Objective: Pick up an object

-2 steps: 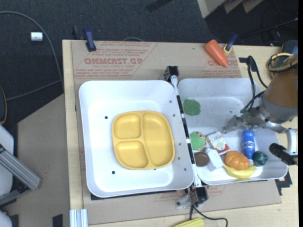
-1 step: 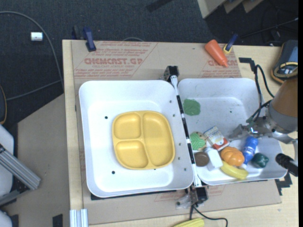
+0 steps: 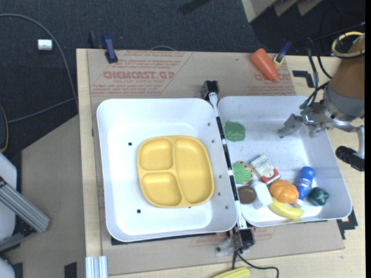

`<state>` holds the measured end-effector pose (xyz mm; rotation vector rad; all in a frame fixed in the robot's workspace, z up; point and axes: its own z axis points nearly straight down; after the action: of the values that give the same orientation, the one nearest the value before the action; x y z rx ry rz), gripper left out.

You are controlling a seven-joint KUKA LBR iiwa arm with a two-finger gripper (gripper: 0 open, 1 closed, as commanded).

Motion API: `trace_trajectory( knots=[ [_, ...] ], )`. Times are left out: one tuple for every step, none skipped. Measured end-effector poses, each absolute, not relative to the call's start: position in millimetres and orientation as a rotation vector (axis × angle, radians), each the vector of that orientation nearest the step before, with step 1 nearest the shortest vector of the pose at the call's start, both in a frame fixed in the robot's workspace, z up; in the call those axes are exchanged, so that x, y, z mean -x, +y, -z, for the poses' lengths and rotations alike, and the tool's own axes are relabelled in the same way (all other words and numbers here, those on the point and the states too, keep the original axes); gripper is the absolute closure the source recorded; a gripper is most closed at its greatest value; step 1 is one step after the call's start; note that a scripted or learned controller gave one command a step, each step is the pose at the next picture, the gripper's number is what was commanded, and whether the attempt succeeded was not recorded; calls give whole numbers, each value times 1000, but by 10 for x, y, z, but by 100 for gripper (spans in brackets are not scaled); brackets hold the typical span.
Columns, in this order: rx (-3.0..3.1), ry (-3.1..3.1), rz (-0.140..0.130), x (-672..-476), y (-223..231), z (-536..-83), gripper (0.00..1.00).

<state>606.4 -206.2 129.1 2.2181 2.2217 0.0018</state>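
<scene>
My gripper (image 3: 300,126) hovers over the upper right part of the right bin (image 3: 261,106), its fingers apart with nothing between them. A green leafy piece (image 3: 235,131) lies to its left, by the bin's left wall. Toward the bin's front lie a round green item (image 3: 242,171), a small red and white box (image 3: 262,167), a brown round piece (image 3: 247,195), an orange (image 3: 284,190), a banana (image 3: 286,210), a blue bottle (image 3: 305,178) and a dark green piece (image 3: 317,196). All of these are well below the gripper in the view.
The left bin (image 3: 116,120) holds a yellow divided plate (image 3: 174,171). An orange carrot-like toy (image 3: 265,64) lies on the bench behind the right bin. A blue clamp (image 3: 108,48) sits at the bench's back left corner.
</scene>
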Motion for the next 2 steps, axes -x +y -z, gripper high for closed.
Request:
trace_trajectory(
  knots=[
    [-2225, 2231, -3, -5323, -2204, -903, 0],
    [-2217, 2228, -10, -6559, -2194, -972, 0]
  ],
)
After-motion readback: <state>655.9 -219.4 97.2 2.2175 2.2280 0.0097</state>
